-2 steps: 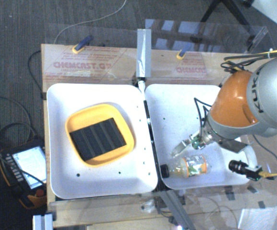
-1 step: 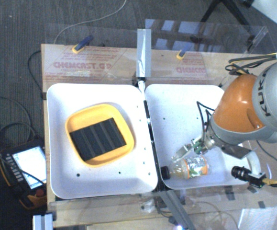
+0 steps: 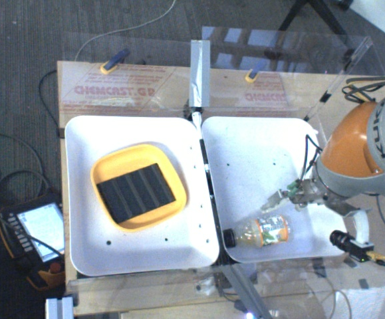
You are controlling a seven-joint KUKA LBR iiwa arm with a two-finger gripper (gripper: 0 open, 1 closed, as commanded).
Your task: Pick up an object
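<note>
A small clear plastic bottle (image 3: 264, 231) with an orange label and a black cap lies on its side near the front edge of the right bin (image 3: 245, 151), cap pointing left. My gripper (image 3: 280, 199) reaches in from the right and hovers just behind the bottle, apart from it. In the left bin (image 3: 79, 145) rests a yellow dish (image 3: 106, 168) with a black ridged pad (image 3: 139, 191) inside it.
The orange band of the arm (image 3: 355, 148) rises over the right bin's right wall. A central divider (image 3: 205, 171) separates the bins. Clamps and clear panels stand along the back of the bench.
</note>
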